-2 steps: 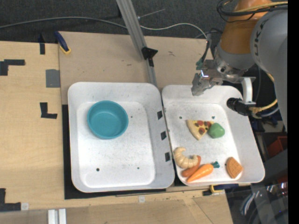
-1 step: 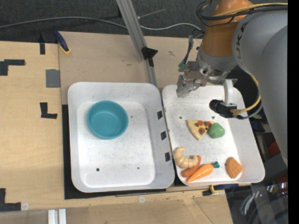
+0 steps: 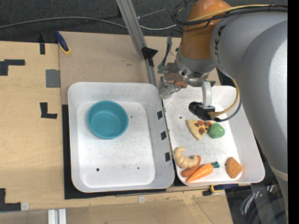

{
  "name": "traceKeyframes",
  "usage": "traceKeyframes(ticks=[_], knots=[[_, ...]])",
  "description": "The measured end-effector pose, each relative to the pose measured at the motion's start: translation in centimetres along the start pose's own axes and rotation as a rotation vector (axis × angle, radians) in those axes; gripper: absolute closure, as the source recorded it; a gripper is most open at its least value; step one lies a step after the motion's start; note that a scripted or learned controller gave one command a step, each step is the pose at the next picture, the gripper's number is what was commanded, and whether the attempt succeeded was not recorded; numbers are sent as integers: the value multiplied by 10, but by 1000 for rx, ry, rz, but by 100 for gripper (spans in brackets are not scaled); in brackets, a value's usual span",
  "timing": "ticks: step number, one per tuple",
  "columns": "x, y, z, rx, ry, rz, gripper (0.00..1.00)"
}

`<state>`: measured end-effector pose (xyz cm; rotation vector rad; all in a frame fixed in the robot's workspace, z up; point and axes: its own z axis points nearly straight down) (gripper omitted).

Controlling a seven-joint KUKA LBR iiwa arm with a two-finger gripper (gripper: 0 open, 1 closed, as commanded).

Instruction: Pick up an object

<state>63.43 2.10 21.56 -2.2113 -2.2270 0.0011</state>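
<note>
Left bin (image 3: 77, 139): one teal bowl (image 3: 108, 119), upright, in the upper-left part. Gripper (image 3: 166, 90) is over the top-left corner of the right bin (image 3: 250, 160), right by the divide between the bins. Open or closed: can't tell from this angle. Pickable objects in the right bin: pizza slice (image 3: 197, 128) touching a green ball (image 3: 216, 131) mid-bin, pale croissant-like piece (image 3: 185, 157) against an orange carrot (image 3: 201, 171) at the near-left, tan cracker (image 3: 233, 167) near the near-right corner.
</note>
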Motion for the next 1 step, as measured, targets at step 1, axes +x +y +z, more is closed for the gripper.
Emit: traceKeyframes(ticks=[1], knots=[[56,4,-16,-3,1,-1,100]])
